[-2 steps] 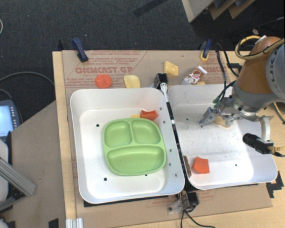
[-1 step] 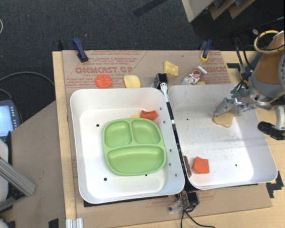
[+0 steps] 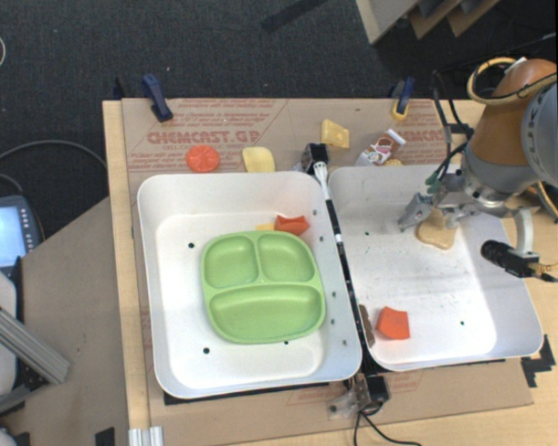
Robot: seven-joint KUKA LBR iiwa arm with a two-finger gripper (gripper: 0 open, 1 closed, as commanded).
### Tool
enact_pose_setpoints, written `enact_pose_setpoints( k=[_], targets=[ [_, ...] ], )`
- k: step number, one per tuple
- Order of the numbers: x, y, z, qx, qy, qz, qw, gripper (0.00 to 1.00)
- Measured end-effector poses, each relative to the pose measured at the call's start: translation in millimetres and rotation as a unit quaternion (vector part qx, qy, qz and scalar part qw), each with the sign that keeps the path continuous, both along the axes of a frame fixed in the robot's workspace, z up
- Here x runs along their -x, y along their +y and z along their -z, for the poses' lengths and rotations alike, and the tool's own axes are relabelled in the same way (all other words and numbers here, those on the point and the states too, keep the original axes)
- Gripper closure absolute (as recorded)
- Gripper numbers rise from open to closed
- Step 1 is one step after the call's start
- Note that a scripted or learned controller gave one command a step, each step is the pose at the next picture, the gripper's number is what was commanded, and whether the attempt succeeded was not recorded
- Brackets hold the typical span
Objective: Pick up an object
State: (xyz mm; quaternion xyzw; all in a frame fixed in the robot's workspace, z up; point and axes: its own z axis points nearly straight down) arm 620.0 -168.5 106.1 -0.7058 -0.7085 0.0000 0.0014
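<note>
While over the right bin (image 3: 502, 333), end effector (image 3: 434, 217) above tan object (image 3: 437, 234)

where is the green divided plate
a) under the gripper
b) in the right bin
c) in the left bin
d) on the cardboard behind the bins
c) the green divided plate lies flat in the left bin, while the gripper is over the right bin.

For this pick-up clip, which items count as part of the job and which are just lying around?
Part of the job:
- hand, over the right bin
- beige piece just beneath it
- orange block, same bin

Lying about:
- green divided plate and orange piece in the left bin
- orange disc, yellow pieces, outside the bins
</note>
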Motion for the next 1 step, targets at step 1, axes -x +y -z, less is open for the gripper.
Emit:
enact_pose_setpoints(
  k=[1],
  targets=[
    [-5.8,-46.9,-38.3,0.0032,-0.004,0.003,1.0000,0.00]
  ],
)
